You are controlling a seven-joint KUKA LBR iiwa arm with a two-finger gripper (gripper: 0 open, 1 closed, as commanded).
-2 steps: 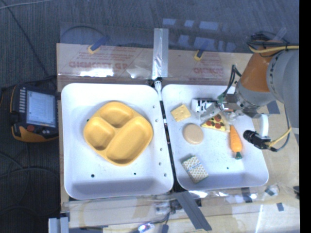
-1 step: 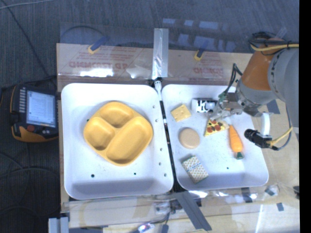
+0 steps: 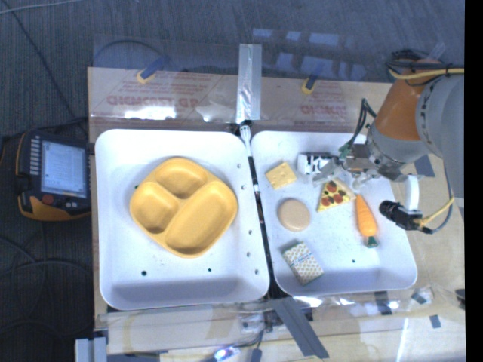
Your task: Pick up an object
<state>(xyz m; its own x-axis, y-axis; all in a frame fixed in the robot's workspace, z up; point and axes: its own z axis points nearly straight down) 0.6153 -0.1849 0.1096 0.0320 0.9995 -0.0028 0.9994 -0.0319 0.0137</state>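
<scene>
Bench [image 3: 173, 96] wooden; floor [image 3: 68, 21] dark carpet | jaws [image 3: 315, 162] state: cannot tell

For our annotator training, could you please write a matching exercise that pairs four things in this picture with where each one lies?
Things:
1. yellow three-compartment plastic plate
2. orange toy carrot
3. square yellow cheese slice
4. small patterned packet

Places:
A. right bin, near its front edge
B. left bin
C. right bin, toward its right side
D. right bin, back left part

Pairs: 1-B, 2-C, 3-D, 4-A
</scene>
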